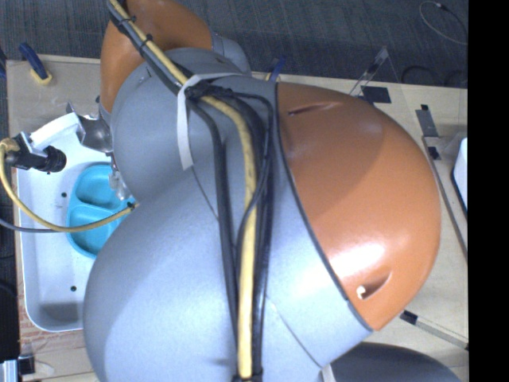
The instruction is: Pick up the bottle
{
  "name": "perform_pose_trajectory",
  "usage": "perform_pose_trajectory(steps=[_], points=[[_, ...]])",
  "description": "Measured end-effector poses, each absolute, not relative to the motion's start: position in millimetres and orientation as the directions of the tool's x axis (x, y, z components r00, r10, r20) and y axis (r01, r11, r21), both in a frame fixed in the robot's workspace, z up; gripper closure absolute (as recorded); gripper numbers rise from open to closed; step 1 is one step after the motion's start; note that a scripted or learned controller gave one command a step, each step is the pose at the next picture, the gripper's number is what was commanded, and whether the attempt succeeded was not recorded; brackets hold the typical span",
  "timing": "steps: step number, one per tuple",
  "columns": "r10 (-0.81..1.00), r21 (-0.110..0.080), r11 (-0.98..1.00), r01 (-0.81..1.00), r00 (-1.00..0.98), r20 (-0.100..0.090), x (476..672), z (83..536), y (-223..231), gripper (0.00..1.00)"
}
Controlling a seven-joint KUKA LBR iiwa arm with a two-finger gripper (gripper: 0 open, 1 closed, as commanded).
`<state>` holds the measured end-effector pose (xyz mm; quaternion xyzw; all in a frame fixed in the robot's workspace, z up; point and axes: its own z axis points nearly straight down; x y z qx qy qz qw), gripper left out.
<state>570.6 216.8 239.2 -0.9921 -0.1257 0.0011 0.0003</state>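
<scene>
My grey arm (238, 237) with its orange band (358, 205) covers most of the camera view. Past it on the left, part of the left white bin (40, 293) shows. In that bin lies a light blue plastic object (89, 212), partly hidden by the arm; I cannot tell whether it is the bottle. A shiny metal part of my gripper (97, 134) sticks out from behind the wrist, just above the blue object. The arm hides the gripper's tip.
A yellow cable with a black plug (41, 159) hangs over the left bin's far end. A blue clamp (33, 62) sits on the wooden bench at the top left. Black brackets (374, 94) lie on the bench at the right.
</scene>
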Motion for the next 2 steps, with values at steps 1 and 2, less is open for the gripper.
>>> perform_pose_trajectory(steps=[1, 2], points=[[0.254, 0.0, -0.967, 0.254, 0.967, -0.002, 571.1, 249.1, 216.9, 1.0], [0.633, -0.005, -0.774, 0.633, 0.774, -0.008, 552.0, 226.5, 219.6, 1.0]])
